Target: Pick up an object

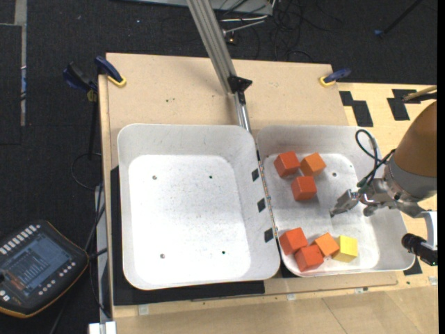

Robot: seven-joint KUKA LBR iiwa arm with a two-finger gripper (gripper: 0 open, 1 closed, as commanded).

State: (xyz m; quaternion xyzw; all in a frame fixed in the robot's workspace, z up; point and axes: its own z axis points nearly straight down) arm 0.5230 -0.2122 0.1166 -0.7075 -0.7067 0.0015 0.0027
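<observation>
My likeliest target, the red-orange cube [304, 188], sits mid right white plastic bin [361, 259], left of my two-finger gripper [345, 204], whose fingers look spread and empty. Descending off-centre could nudge it toward the two cubes [299, 163] just beyond and spoil the grasp.

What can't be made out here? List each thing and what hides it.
- Gripper, camera view: too small and blurred to tell whether its fingers are open or shut, or whether it touches the right bin.
- Arm: cut off by the right edge of the view.
- Two red cubes and the orange cube at the near end: packed together, so their touching faces are hidden.
- Handheld pendant: screen text too small to read.
</observation>
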